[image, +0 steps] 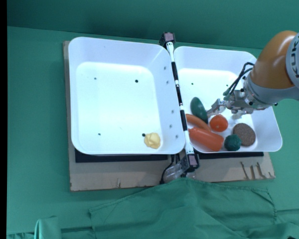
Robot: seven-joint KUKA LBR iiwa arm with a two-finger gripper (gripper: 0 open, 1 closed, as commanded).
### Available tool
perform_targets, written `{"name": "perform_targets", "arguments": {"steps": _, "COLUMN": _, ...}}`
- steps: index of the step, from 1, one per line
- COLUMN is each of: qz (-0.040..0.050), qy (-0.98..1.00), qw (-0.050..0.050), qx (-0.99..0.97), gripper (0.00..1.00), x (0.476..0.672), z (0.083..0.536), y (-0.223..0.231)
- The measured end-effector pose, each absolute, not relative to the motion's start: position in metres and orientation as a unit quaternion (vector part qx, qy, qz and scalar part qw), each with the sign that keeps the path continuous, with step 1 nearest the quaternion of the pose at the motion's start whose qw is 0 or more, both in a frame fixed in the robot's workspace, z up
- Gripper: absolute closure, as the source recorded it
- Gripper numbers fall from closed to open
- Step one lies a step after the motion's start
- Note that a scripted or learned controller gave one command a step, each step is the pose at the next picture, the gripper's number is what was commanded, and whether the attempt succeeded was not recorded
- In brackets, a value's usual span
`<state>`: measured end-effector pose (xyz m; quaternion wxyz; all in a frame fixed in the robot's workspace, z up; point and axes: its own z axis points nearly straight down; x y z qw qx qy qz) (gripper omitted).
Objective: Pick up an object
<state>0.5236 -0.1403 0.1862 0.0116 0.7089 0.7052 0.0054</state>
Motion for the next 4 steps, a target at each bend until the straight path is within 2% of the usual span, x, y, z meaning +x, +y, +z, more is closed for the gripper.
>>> {"name": "perform_targets", "arguments": {"steps": 1, "qz": 0.0067, "qy": 0.704, "qw": 0.015, "qx": 0.71, "gripper": 1.0, "x": 0.525, "z": 0.199, "y": -0.142}}
{"name": "perform_targets", "arguments": {"steps": 2, "qz": 0.003, "qy": 0.706, "qw": 0.007, "qx": 0.708, "gripper": 1.0, "x": 0.569, "z": 0.185, "y": -0.137}}
{"name": "perform_targets", "arguments": {"steps": 3, "qz": 0.004, "qy": 0.706, "qw": 0.007, "qx": 0.708, "gripper": 0.0, "x": 0.568, "z": 0.185, "y": -0.136}}
{"name": "perform_targets", "arguments": {"steps": 4, "qz": 0.0051, "qy": 0.705, "qw": 0.01, "qx": 0.709, "gripper": 0.0, "x": 0.513, "z": 0.186, "y": -0.136}}
